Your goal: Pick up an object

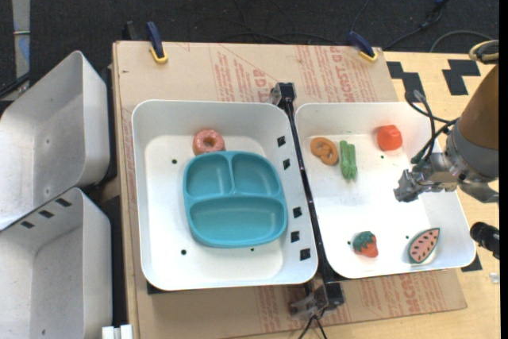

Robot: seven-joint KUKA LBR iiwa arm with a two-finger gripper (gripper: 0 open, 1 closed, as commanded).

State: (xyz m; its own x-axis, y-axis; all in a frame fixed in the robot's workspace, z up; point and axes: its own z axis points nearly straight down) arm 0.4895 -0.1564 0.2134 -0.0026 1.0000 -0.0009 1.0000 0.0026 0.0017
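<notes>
Camera view looks down on two white bins, and your arm comes in over the right bin [456,206] from its right side. The gripper [406,190] hangs above bare floor near that bin's right wall, with nothing seen between its tips. It is small and dark against the wrist here, so you cannot tell whether it is parted or closed.

You have five candidates in the right bin. A red tomato-like piece [389,137] sits toward the far right, up-frame of the gripper. A green pod-shaped piece [348,159] lies lengthwise beside a brown pretzel-like piece [323,149], the two just beside each other and perhaps touching. Along the near edge are a strawberry [365,244] and a watermelon slice [424,245], which rests close to the near right corner.

These look like toy food, so expect them to be light, stiff and somewhat slick, not fragile. The red piece is the nearest compact shape and stands apart from the rest: you would do best to close across its middle. The strawberry is also well clear, taken across its widest part. The watermelon slice lies flat and near the wall, so your fingers may scrape the bin. The green piece should be pinched across its narrow width, minding the pretzel.

The left bin [151,194] holds a teal divided tray [236,198] and a pink donut [209,141] just beyond it.
</notes>
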